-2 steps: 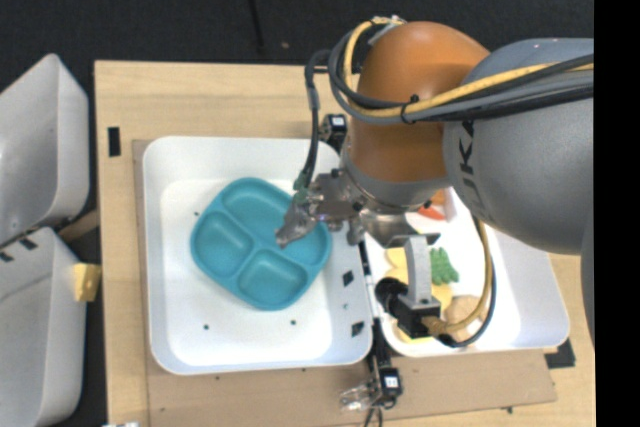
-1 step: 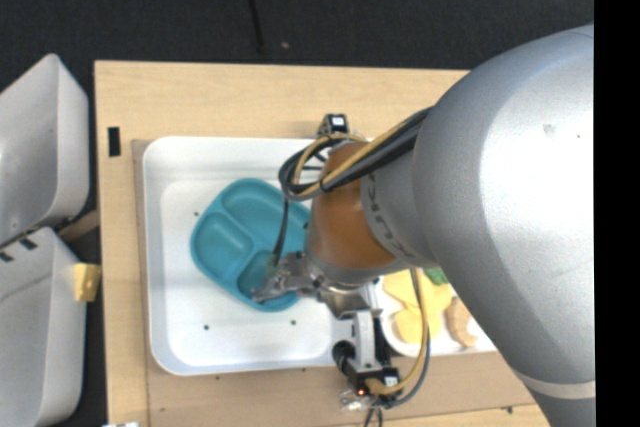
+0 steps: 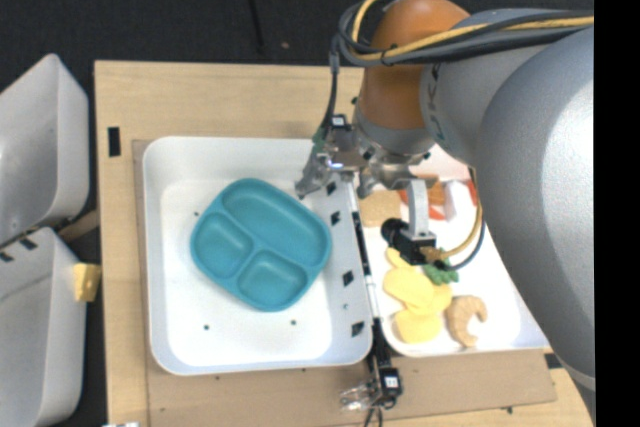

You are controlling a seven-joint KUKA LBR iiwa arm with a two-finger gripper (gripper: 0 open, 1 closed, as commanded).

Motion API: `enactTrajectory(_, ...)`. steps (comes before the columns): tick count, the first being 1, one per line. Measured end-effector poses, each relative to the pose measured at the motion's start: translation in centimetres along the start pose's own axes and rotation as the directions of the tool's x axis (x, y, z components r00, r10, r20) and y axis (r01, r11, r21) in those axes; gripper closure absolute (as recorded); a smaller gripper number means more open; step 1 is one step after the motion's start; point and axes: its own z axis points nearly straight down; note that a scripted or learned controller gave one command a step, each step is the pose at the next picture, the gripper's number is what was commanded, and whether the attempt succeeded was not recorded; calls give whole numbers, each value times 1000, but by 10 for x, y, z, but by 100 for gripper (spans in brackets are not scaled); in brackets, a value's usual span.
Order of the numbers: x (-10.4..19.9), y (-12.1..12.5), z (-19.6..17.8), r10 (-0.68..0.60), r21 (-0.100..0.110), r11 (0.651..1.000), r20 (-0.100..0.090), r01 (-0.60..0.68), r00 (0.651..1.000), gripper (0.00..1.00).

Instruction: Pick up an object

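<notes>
A teal divided plate (image 3: 262, 243) lies flat in the left bin (image 3: 170, 335). In the right bin (image 3: 505, 335) I see two pale yellow pieces (image 3: 415, 291), a tan croissant-shaped toy (image 3: 466, 317), a small green piece (image 3: 437, 268) and a red and white item (image 3: 452, 197) partly under the arm. My gripper (image 3: 335, 183) hangs over the wall between the two bins, near their far end, just beyond the plate's upper right rim. Its fingers (image 3: 305, 185) are spread open with nothing between them.
The grey arm with its orange band (image 3: 410, 65) covers the far right part of the right bin. A tan flat piece (image 3: 378, 209) lies by the divider. White housings (image 3: 40, 145) stand off the bench's left side.
</notes>
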Motion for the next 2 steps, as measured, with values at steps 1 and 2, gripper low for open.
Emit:
enactTrajectory(1,2,-6,-2,-5,20,1000,0,5,1000,100)
enactTrajectory(2,24,-34,-105,-5,11,1000,-5,5,1000,100)
